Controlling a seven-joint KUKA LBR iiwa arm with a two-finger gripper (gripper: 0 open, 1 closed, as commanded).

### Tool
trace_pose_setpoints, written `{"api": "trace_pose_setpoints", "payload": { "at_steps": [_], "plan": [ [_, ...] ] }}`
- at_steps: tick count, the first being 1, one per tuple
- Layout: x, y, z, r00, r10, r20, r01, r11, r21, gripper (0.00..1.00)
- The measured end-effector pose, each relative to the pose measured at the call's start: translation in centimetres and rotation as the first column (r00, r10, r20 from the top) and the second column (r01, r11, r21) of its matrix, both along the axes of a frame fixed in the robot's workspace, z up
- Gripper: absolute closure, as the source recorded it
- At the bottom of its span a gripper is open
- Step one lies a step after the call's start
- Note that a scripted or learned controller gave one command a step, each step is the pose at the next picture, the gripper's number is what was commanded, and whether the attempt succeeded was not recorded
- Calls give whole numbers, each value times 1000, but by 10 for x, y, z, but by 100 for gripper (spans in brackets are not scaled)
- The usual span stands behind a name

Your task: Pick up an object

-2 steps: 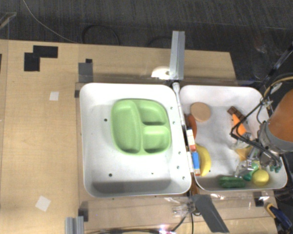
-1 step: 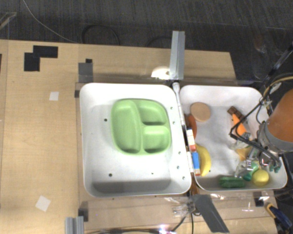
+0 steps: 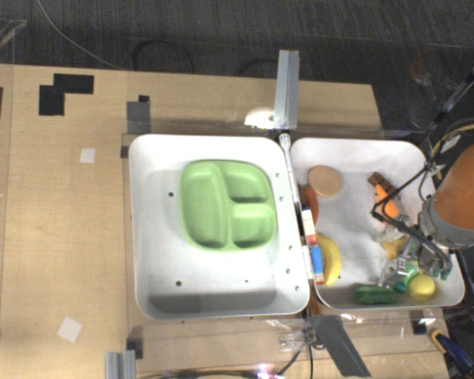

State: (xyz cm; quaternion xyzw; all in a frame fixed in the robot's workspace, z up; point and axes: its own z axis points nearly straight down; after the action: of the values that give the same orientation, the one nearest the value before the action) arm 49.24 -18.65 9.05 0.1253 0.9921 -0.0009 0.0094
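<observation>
In the right bin [image 3: 355,150] lie several small things: a tan round disc [image 3: 325,181], a yellow banana [image 3: 330,259], a dark green vegetable [image 3: 374,294], a yellow lemon-like ball [image 3: 422,287], an orange piece [image 3: 389,207] and a red and blue item [image 3: 312,247] along the left wall. My gripper [image 3: 403,271] hangs low over the bin's front right corner, just left of the yellow ball and above the green vegetable. A small green piece shows at its tip. The arm's orange band [image 3: 462,194] sits above it at the right.
The left bin [image 3: 150,290] holds a light green divided tray [image 3: 225,204]. A metal post [image 3: 287,89] stands behind the wall between the two bins. Black cables [image 3: 403,188] run from the arm over the right bin. Wooden bench surface extends to the left.
</observation>
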Motion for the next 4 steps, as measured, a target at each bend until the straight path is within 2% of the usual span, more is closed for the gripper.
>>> {"api": "trace_pose_setpoints", "payload": {
  "at_steps": [1,3,4],
  "plan": [
    [0,-4,0,998,-62,-2,62,998,3,0],
    [0,4,0,1000,0,2,0,1000,-5,0],
    [6,4,14,1000,3,19,-3,1000,-9,100]
  ]
}}
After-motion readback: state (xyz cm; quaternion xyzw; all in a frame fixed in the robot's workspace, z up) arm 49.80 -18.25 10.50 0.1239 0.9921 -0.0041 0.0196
